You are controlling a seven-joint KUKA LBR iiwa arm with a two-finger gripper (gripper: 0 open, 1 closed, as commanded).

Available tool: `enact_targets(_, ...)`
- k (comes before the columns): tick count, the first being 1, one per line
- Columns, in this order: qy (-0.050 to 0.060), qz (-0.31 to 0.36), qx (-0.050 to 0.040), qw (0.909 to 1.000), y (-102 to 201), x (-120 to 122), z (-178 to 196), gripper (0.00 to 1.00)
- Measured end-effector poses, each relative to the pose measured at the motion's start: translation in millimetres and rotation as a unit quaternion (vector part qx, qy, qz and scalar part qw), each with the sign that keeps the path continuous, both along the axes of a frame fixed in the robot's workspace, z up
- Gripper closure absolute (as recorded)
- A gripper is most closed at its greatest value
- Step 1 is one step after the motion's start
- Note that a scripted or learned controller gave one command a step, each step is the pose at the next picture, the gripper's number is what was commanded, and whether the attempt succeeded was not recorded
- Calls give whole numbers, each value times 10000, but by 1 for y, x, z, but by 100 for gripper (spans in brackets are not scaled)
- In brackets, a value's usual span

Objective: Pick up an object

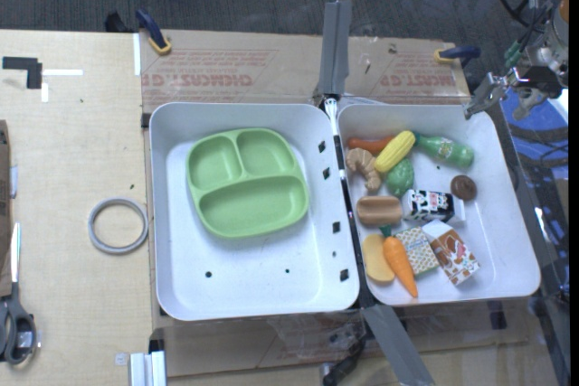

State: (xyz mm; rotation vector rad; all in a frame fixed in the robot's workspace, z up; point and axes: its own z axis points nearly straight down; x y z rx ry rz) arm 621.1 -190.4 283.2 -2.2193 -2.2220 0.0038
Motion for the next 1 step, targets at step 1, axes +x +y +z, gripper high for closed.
enact_targets(1, -9, -332, -5, 9994, -19, 38, -40, 0)
